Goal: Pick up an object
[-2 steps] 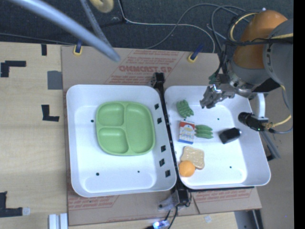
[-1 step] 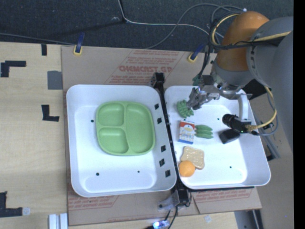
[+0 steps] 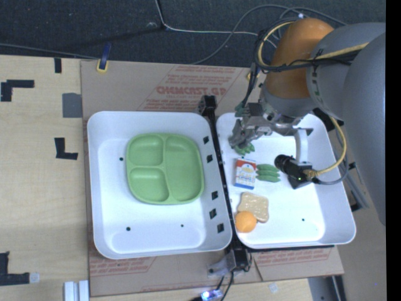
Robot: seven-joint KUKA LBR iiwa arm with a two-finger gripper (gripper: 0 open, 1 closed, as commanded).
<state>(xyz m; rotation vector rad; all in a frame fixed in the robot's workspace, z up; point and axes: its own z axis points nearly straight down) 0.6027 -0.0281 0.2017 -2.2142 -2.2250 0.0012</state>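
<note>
My gripper (image 3: 240, 140) hangs low over the back left part of the right bin (image 3: 326, 227), close to the divider. A small green item (image 3: 247, 148) shows right at its tip; I cannot tell whether it is gripped or just lying beneath. In front of the gripper lie a small red, white and blue carton (image 3: 245, 173) and a green pea pod (image 3: 269, 173). Nearer the front are a slice of toast (image 3: 254, 206) and an orange (image 3: 245, 222), touching each other.
The left bin (image 3: 109, 231) holds a green divided plate (image 3: 165, 168). Black clips run along the wall between the bins. The arm's black wrist fitting and cable (image 3: 299, 169) hang over the middle of the right bin.
</note>
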